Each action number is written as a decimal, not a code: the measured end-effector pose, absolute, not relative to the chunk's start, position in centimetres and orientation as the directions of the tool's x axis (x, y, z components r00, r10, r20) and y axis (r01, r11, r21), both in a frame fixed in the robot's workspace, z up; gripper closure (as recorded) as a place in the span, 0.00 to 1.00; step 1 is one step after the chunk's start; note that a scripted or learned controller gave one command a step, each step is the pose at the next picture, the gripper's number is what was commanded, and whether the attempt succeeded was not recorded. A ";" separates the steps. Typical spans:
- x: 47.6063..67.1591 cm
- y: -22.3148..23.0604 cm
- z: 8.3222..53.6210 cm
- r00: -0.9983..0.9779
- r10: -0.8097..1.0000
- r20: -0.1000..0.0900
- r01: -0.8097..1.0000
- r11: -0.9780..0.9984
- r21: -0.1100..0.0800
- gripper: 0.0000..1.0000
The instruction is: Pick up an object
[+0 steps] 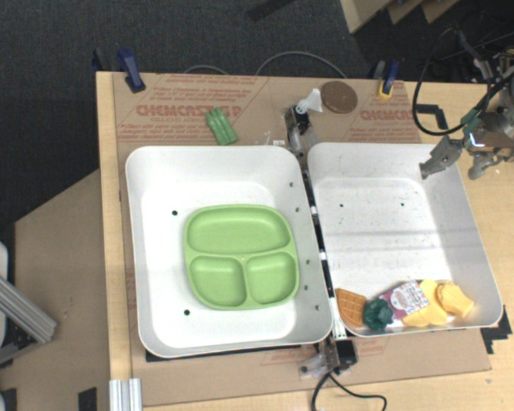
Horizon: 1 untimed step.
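My gripper (456, 163) hangs over the far right corner of the right bin (385, 221), open, with nothing between its fingers (433, 162). A cluster of small items lies along that bin's near edge, well away from the gripper: an orange waffle piece (349, 306), a dark green broccoli-like piece (378, 314), a pink and white packet (409, 297), and yellow pieces (452, 299). In the left bin (154, 187) a green divided plate (240, 255) lies flat.
On the cardboard behind the bins lie a green object (222, 127), a brown disc (338, 98) and a small white and black fitting (301, 116). Blue clamps (130, 67) (385, 80) hold the board's far edge. Cables loop near the arm at the upper right.
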State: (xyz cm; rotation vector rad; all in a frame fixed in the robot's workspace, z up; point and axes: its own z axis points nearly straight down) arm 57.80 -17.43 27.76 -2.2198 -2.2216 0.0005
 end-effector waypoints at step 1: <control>62.1 -22.0 17.6 0.002 1.000 0.000 1.000 -0.002 -0.006 0.00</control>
